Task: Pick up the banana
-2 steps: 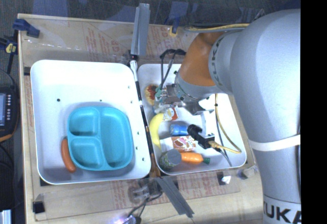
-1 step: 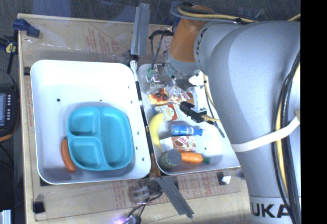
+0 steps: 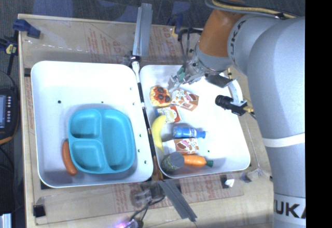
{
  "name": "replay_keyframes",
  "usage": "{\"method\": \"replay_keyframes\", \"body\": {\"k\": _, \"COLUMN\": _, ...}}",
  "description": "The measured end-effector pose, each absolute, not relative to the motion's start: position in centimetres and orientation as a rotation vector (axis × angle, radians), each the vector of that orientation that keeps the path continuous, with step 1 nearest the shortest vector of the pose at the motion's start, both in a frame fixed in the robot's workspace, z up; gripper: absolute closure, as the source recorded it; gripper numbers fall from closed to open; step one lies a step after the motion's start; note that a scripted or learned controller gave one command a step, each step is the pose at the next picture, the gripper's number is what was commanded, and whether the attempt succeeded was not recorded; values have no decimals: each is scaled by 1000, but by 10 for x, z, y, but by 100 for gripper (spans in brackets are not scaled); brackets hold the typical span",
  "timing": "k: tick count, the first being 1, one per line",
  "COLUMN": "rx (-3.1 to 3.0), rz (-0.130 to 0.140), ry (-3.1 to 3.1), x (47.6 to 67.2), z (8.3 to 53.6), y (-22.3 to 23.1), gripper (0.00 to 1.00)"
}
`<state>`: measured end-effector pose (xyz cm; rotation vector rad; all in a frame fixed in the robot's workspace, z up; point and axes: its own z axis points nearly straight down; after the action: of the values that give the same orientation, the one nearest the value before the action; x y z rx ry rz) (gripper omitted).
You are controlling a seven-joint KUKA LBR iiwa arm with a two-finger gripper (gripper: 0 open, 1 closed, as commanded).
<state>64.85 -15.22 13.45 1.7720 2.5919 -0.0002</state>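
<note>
Arm (image 3: 270, 92): grey, with an orange band above the wrist; it occupies the side of the right bin farthest from the left bin and reaches over that bin's far edge.

Left bin (image 3: 46, 79): shallow, white, touching the right bin along a shared middle edge.

Right bin (image 3: 233, 138): shallow, white; taken here as the landmark for all places below.

Blue tray (image 3: 101, 141): three compartments, lying in the left bin, beside the right bin's near half.

Banana (image 3: 157, 131): yellow, lying lengthwise just inside the right bin's wall on the left-bin side, about midway along it, well apart from the gripper.

Orange sausage (image 3: 68, 158): in the left bin, on the tray's side away from the right bin.

Carrot (image 3: 196, 161): orange with green top, at the right bin's near edge, beside a dark grey-green object (image 3: 172, 161).

Blue bottle (image 3: 188, 132): lying on its side at the right bin's middle, just beside the banana.

Small printed packets (image 3: 184, 99): several, in the right bin's far half, beyond the banana.

Gripper (image 3: 179, 80): over the right bin's far part, just above the packets. Whether its claw stands open or closed cannot be told; nothing is seen in it.
</note>
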Motion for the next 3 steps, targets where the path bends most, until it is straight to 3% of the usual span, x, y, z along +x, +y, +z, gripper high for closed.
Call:
{"method": "replay_keyframes", "body": {"k": 1, "rx": 1772, "rz": 0, "ry": 2592, "x": 648, "z": 134, "y": -152, "gripper": 0}}
{"method": "replay_keyframes", "body": {"k": 2, "rx": 1838, "rz": -3, "ry": 2554, "x": 553, "z": 118, "y": -135, "gripper": 0}}
{"method": "replay_keyframes", "body": {"k": 3, "rx": 1900, "rz": -6, "ry": 2476, "x": 524, "z": 96, "y": -113, "gripper": 0}}
